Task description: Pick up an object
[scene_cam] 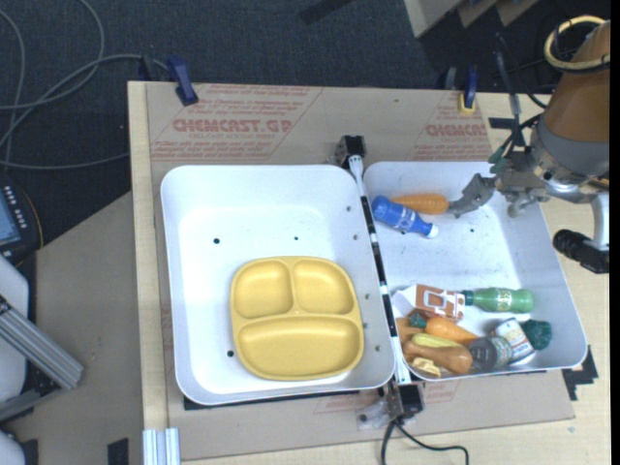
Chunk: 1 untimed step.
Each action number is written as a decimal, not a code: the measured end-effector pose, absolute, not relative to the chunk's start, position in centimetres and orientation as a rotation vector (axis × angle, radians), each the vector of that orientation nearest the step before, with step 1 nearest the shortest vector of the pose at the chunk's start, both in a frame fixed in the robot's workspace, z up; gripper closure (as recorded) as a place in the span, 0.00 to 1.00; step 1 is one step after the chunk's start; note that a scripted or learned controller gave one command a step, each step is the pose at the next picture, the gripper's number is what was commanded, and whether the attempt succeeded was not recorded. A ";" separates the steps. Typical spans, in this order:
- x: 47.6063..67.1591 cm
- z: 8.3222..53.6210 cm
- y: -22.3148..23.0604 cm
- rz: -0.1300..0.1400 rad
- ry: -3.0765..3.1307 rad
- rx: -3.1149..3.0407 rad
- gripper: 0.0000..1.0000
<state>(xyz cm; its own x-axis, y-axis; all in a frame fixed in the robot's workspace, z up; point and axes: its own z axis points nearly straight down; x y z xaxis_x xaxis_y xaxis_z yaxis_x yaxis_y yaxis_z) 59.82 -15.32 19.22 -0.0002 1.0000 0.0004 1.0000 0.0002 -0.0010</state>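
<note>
Gripper (475,198): hovering beside carrot (422,202) and blue bottle (400,216) in right bin (552,289); whether it is wide or narrow, cannot tell. Advice: centring over carrot before descending.

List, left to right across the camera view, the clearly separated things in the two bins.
yellow divided plate → blue bottle → orange carrot → end effector → green bottle

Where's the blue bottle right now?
In the camera view, the blue bottle lies on its side near the far-left corner of the right bin, just beside the orange carrot-like item, with the gripper close to its right.
</note>
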 end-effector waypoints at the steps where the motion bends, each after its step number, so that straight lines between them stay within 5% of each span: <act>1: 61.7 8.6 -8.7 0.005 -2.222 -2.207 0.00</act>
<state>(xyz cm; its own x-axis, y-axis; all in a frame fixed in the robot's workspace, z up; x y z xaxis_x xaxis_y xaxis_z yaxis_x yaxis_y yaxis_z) 61.73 -8.66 8.60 -0.0069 1.0000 0.0047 0.9999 0.0069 -0.0092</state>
